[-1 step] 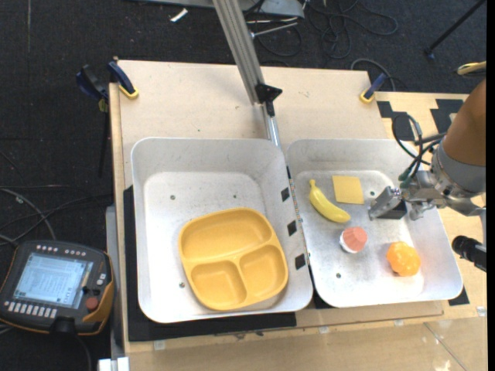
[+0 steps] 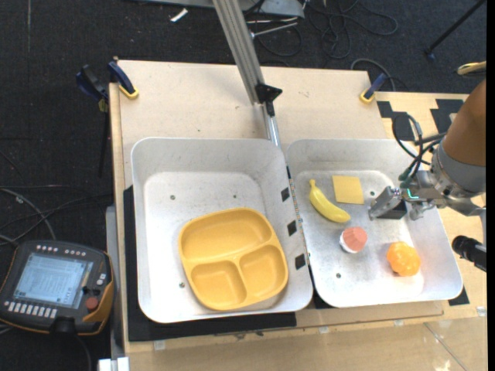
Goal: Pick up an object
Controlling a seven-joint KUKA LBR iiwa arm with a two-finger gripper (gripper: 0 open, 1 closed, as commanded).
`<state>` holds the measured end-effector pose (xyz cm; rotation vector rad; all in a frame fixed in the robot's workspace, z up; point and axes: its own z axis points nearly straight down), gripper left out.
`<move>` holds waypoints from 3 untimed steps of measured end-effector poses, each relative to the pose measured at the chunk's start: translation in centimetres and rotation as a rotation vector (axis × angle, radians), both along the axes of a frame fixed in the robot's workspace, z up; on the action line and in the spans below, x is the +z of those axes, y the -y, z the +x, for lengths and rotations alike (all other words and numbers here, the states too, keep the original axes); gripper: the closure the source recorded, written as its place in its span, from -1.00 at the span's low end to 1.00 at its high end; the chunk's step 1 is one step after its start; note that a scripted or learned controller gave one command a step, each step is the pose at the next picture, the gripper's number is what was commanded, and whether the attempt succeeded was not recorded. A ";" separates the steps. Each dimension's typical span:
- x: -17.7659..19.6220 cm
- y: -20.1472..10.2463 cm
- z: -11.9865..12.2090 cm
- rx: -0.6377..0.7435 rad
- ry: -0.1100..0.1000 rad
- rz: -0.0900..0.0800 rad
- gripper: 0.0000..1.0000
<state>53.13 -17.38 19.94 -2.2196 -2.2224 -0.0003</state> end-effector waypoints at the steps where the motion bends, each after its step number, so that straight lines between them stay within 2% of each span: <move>1: -5.7 -0.5 0.5 0.000 -0.005 0.001 -1.00; 2: -10.5 -0.5 0.6 -0.001 0.001 -0.001 -1.00; 3: -9.3 -0.5 0.6 -0.001 0.004 -0.002 1.00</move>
